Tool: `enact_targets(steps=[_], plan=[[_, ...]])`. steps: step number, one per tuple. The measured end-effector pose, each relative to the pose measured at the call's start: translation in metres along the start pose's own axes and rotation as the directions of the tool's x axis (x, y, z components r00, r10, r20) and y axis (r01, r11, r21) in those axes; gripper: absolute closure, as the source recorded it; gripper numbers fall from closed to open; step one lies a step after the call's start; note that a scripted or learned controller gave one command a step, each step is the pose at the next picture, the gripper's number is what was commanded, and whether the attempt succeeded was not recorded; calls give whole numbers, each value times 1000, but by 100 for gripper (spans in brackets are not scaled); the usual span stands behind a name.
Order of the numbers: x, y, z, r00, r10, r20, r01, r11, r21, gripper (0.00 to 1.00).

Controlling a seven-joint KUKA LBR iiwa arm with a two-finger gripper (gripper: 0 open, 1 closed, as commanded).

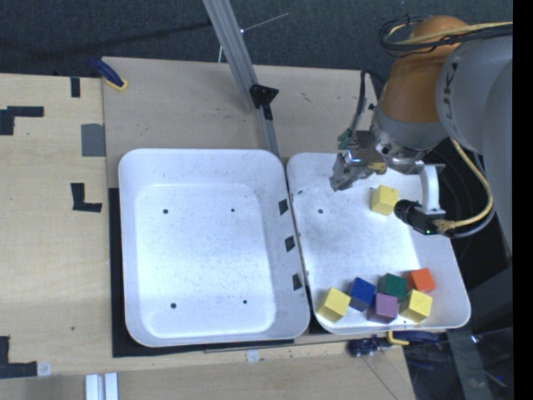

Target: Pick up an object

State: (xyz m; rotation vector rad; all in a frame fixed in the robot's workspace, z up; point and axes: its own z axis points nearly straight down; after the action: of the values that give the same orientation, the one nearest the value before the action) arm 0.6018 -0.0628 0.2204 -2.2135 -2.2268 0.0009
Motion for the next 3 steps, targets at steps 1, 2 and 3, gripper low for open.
enact_targets(steps=[1, 2, 3], plan=[[44, 9, 3, 1000, 0, 0, 0, 1000, 0, 100], [99, 14, -7, 1000, -2, -1, 2, 1000, -1, 100], [156, 37, -2, 1000, -2, -1, 2, 1000, -1, 100]])
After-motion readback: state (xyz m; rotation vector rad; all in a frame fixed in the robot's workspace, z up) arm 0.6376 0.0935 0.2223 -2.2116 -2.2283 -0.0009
